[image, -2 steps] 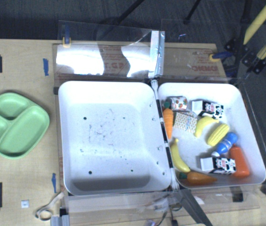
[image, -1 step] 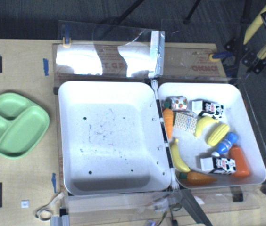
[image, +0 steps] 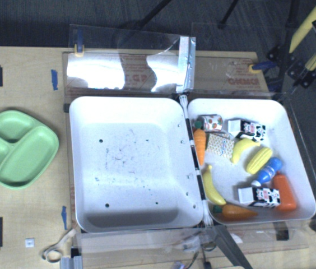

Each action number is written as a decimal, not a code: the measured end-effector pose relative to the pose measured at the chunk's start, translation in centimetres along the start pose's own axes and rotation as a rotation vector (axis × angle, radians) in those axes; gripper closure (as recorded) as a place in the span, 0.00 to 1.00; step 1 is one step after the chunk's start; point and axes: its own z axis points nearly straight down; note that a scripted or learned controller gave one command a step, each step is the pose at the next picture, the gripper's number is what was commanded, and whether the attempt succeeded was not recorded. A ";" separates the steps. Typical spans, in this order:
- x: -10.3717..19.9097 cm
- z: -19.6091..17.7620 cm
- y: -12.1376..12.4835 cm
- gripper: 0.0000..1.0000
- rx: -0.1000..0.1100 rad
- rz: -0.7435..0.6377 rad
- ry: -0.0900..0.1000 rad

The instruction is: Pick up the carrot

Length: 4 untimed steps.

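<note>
Wooden bench, carrot along left wall of right bin, just above banana; gripper state cannot be told

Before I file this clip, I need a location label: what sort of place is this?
Probably a robotics lab bench, not a kitchen. Two shallow white plastic bins sit side by side on a wooden benchtop marked with black tape, the right bin holds toy plastic food such as an orange carrot, and tripod legs stand behind.

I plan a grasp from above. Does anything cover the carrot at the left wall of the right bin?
Nothing lies on the carrot. The bin wall crowds its left side and a patterned packet its right, so side room looks tight.
</note>
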 end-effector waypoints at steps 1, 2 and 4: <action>-5.0 -0.9 -0.8 1.00 0.003 0.014 -0.001; -2.7 -2.0 -0.5 1.00 -0.001 0.015 0.001; -5.8 -3.2 -0.9 1.00 0.000 0.019 0.002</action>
